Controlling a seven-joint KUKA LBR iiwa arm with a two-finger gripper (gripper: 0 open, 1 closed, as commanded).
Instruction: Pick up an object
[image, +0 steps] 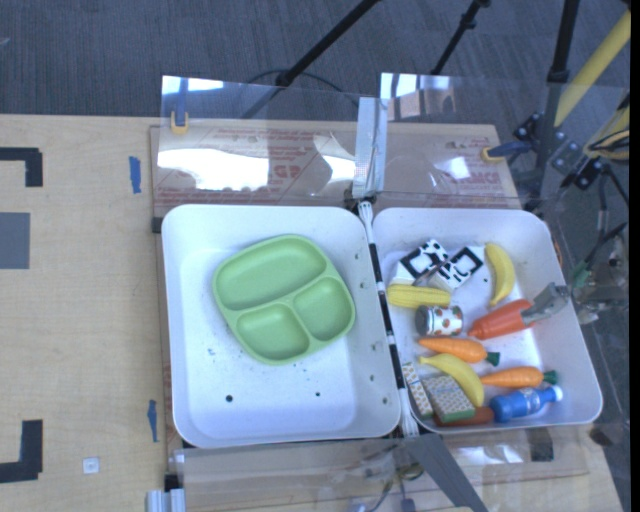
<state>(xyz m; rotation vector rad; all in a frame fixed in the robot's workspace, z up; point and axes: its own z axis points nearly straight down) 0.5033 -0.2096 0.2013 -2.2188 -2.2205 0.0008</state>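
Right bin (565, 262) carries all the loose items; the candidate nearest the pincer is a red-orange carrot (503, 321). It's a plastic toy, tapered, lying slanted by the bin's right wall with its thick end pointing right and far.

Other items in that bin:
- black-and-white patterned cubes (441, 262) at the far side
- yellow banana (501, 272) just right of the cubes
- corn cob (418, 296) by the left wall
- small can (440, 320) on its side, just near of the corn
- orange carrot (455, 349) mid-bin
- second banana (456, 375) and a second orange carrot (513, 378), nearer still
- blue bottle (522, 403) and a small box (447, 399) along the near wall

Pincer (548, 300): a grey tip low over the bin's right edge, right at the thick end of the red-orange carrot. It overlaps that end from here, but actual contact isn't resolvable. Can't tell whether it's apart or together, and nothing is visibly clamped in it.

Left bin (190, 300) holds a green divided plate (285, 298). Both bins sit on the wooden worktop (80, 300).
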